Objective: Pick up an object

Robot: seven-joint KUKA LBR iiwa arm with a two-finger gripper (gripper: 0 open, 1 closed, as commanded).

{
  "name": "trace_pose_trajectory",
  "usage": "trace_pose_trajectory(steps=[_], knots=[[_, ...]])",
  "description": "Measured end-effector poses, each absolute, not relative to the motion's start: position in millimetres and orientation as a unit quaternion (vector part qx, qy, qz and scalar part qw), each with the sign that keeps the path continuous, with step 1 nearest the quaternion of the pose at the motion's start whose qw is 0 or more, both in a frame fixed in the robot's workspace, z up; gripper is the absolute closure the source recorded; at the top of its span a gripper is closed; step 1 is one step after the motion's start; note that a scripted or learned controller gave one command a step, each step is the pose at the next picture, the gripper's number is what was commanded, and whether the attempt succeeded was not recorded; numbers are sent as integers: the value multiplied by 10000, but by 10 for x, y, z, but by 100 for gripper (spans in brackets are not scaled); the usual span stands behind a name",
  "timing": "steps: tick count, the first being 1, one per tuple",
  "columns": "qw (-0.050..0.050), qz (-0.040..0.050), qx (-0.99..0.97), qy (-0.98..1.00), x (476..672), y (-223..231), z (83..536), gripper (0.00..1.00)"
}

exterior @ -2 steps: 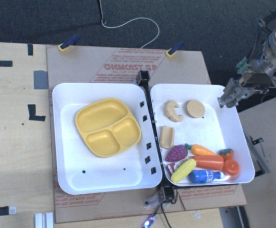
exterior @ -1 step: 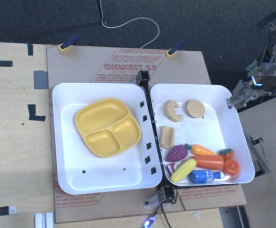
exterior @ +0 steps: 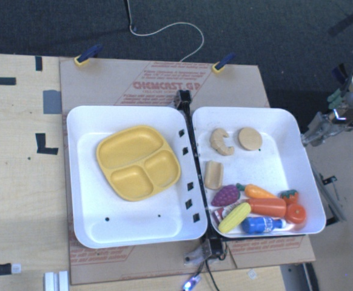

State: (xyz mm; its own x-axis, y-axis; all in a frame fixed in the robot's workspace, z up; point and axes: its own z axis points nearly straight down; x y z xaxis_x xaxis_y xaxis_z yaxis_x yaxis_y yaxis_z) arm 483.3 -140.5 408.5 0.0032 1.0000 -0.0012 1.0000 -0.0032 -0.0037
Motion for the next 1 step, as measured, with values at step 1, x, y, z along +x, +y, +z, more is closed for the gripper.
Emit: trace_pose_trajectory(steps=[1], knots=[[-23, -21, -7045, -7097, 4842, -694, 4804, 100]])
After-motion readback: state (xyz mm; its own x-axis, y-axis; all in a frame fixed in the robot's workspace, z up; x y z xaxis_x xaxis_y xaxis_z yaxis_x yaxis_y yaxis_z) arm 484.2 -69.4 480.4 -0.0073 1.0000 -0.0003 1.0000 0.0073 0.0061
